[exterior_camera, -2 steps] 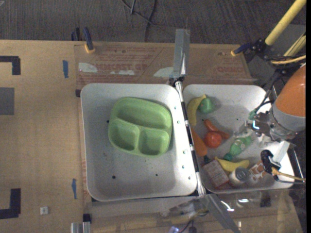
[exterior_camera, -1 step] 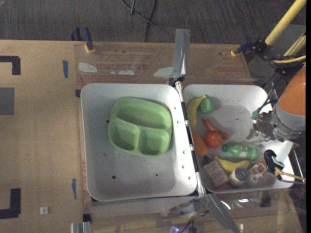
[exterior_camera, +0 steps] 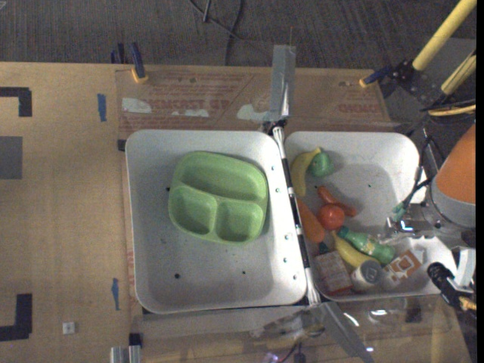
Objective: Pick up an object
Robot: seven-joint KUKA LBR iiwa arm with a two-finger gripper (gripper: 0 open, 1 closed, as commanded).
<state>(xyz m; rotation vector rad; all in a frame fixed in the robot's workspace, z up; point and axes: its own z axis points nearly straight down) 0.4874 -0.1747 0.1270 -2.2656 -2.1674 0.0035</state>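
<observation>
The things to pick from lie heaped in the right bin (exterior_camera: 378, 146), mostly along its left wall and near edge. A yellow banana (exterior_camera: 301, 169) curves at the far left with a green pear-like piece (exterior_camera: 321, 163) touching its upper end; below them an orange carrot (exterior_camera: 333, 199) lies slantwise, a red tomato (exterior_camera: 330, 217) sits just beside it, and a longer orange piece (exterior_camera: 310, 221) runs along the bin's left wall. Nearer the front a green bottle shape (exterior_camera: 366, 243) lies tilted over a second yellow piece (exterior_camera: 349, 253), with a small brown-and-white packet (exterior_camera: 331, 271), a grey can (exterior_camera: 367, 274) on its side and a white carton with orange marks (exterior_camera: 404, 266) beside them; the print on the packet, can and carton is too small and blurred to read. The gripper (exterior_camera: 404, 224) hangs over the right part of this bin, close to the green bottle shape, but glare and metal parts blur together there, so I cannot tell how it is set or whether it touches anything. The arm (exterior_camera: 457, 184) is cut off by the right edge, just its orange band and grey wrist showing. The left bin (exterior_camera: 147, 225) holds a light green divided plate (exterior_camera: 219, 197), upright, with three compartments. On the cardboard (exterior_camera: 189, 97) behind the bins, red printing appears upside down and is too faint to read.
</observation>
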